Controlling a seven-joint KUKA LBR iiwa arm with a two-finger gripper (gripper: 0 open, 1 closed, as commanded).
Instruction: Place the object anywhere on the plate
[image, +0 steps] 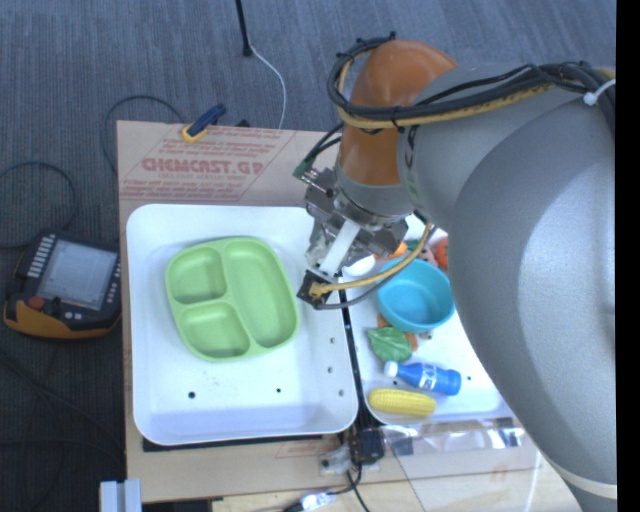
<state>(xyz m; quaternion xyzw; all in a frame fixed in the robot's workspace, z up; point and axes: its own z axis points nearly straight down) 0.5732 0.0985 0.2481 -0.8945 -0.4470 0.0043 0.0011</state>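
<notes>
A light green plate (232, 297) with three compartments lies in the left white bin (175, 400), and nothing sits on it. My gripper (350, 258) hangs over the wall between the two bins, above the top left corner of the right bin (470, 385). It is just right of the plate's upper right rim. The wrist above covers most of it, and I make out nothing held in it. In the right bin lie a blue bowl (416, 297), a green toy (390, 344), a blue bottle with a white cap (427, 377) and a yellow corn cob (402, 403).
Orange pieces (436, 252) peek out behind the bowl, beside the arm. A handheld controller (62, 285) rests on the floor left of the bench. A cardboard sheet (200, 165) lies behind the bins. The grey arm covers the right bin's far side.
</notes>
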